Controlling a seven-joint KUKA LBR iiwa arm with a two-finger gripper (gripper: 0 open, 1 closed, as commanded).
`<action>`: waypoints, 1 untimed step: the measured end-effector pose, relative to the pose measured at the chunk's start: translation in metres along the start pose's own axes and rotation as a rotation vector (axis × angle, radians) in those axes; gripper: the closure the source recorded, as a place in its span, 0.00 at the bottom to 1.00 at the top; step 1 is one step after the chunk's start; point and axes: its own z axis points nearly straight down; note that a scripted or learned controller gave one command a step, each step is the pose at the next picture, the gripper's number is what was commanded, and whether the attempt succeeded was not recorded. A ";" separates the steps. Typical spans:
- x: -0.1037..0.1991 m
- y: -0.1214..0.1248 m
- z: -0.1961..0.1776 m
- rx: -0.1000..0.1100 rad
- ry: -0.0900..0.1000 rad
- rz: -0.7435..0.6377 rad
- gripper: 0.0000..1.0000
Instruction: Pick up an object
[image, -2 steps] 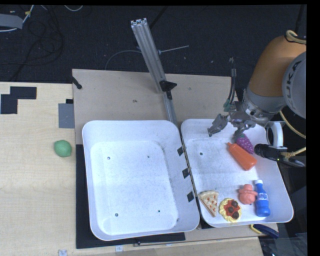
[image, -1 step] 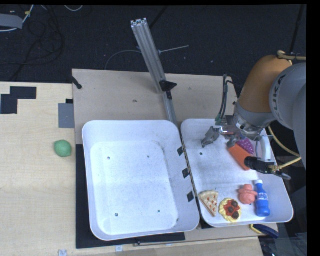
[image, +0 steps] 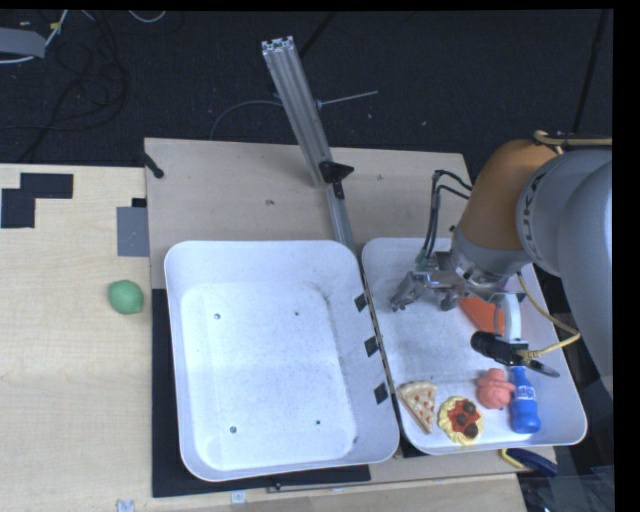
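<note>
1. Your right bin (image: 400, 340) holds a pizza slice (image: 419, 403), a round pizza (image: 460, 419), a pink lump (image: 492, 388) and a blue bottle (image: 524, 402), lower right.
2. Your tool (image: 428, 288) hangs above that bin's upper part; its state I cannot tell.
3. A green ball (image: 126, 297) lies on the table (image: 70, 380), left.

Left bin (image: 190, 262) open; toys (image: 462, 418) prob crowd right bin's (image: 384, 262) front.

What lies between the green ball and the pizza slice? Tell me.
In the camera view, the left bin lies between the green ball and the pizza slice, which sits in the right bin.
</note>
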 end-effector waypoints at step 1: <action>-0.001 0.001 -0.013 -0.004 -0.001 0.002 1.00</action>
